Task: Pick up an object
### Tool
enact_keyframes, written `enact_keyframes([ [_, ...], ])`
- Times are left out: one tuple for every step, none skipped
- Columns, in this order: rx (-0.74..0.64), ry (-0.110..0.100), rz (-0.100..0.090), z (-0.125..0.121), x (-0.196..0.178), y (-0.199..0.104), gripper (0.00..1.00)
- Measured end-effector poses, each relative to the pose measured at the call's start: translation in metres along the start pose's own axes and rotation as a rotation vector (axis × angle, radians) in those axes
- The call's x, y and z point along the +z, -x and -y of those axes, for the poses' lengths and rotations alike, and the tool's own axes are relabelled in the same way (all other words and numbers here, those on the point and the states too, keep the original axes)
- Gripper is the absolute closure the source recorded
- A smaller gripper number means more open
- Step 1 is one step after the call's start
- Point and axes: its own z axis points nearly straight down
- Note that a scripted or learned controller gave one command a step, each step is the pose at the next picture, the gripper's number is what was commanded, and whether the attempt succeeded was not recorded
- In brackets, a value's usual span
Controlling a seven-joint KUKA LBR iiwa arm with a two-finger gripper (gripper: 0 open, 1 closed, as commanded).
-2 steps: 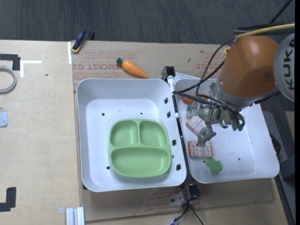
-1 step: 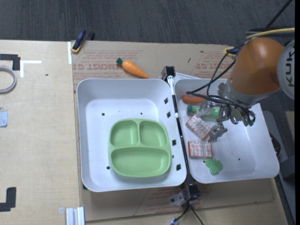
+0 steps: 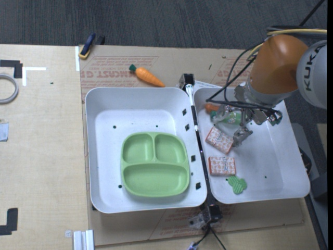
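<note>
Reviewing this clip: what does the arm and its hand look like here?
The arm is pale grey with dark KUKA lettering and a broad, rounded orange band above the wrist. Thin black cables loop beside it. Below sits a dark metal hand with grey, mechanical-looking parts.

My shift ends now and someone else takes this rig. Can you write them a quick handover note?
Gripper: low in the right bin, beside a patterned packet; nothing seen between its fingers.
Right bin also has a second packet, a green toy and an orange piece.
Left bin: green tray.
Carrot lies outside the bins.
Done: nothing picked.
Left: grasp and lift one object.
</note>
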Motion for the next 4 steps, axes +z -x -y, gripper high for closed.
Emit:
enact_keyframes([
  [0.005, -0.001, 0.006, 0.000, -0.011, 0.001, 1.00],
  [0.091, -0.001, 0.000, -0.026, -0.148, -0.064, 1.00],
  [-0.269, 0.000, 0.000, -0.075, -0.166, -0.062, 1.00],
  [-0.265, -0.001, 0.005, -0.075, -0.176, -0.061, 1.00],
])
